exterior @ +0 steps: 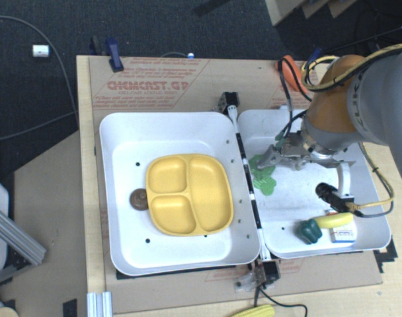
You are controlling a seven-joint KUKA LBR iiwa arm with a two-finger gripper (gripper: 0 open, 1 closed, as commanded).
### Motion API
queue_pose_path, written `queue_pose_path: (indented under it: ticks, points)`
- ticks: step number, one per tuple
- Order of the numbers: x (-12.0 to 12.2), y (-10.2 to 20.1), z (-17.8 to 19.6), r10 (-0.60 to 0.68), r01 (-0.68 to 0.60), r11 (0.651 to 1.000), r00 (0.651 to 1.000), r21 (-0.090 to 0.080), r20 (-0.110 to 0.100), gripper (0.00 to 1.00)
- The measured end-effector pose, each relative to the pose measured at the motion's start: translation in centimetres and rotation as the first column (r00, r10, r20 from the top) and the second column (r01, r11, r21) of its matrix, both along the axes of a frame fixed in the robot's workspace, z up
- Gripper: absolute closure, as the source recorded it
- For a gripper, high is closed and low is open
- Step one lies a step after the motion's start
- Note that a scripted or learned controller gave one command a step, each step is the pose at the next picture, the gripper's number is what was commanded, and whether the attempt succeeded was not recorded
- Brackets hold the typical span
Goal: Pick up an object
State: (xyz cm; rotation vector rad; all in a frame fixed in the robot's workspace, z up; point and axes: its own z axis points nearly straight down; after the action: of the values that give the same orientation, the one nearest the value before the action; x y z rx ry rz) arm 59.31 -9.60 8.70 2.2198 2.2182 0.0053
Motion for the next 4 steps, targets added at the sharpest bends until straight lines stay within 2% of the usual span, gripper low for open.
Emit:
queue_pose_path:
  ticks: [3,4]
  points:
    - [0.05,0.40,-0.08,0.000,0.000,1.000,1.000,-0.001,0.000,0.00]
    - [-0.88,0.16,-0.09,0.000,0.000,1.000,1.000,0.000,-0.002,0.00]
